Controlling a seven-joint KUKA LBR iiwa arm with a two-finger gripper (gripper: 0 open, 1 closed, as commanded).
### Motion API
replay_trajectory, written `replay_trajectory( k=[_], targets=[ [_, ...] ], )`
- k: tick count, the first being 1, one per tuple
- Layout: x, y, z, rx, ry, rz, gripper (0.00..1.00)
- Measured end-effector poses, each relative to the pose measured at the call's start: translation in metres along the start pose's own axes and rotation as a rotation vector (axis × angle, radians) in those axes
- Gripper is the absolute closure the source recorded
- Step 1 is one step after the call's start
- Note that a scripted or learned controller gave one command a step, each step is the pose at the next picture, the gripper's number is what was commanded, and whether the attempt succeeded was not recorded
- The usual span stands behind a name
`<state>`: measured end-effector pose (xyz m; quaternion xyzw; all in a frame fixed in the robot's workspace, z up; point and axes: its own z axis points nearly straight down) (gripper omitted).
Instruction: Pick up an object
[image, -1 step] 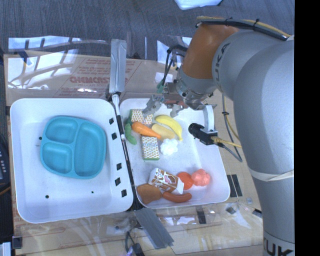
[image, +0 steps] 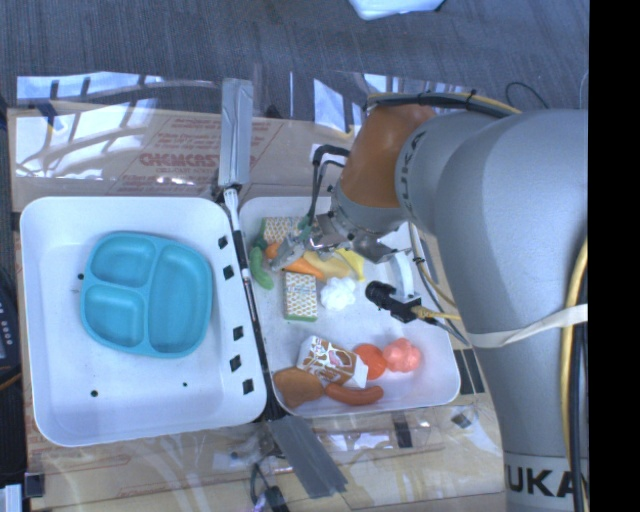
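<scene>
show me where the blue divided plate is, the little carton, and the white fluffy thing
blue divided plate (image: 148, 293), camera view, on the ridge between its compartments.
carton (image: 332, 362), camera view, on its printed side.
white fluffy thing (image: 338, 293), camera view, on its middle.

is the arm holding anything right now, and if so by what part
It cannot be told. The tool is down among the toy food at the far end of the right bin, by the orange carrot-like piece, but no item is plainly gripped.
</scene>
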<state>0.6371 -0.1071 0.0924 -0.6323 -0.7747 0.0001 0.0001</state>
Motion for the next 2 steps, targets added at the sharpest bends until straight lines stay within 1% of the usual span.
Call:
replay_trajectory(
  k=[1,2],
  targets=[
    [0.0,0.0,-0.009,0.003,0.001,-0.002,1.0],
    [0.05,0.003,-0.126,0.001,0.0,0.251,1.0]
  ],
)
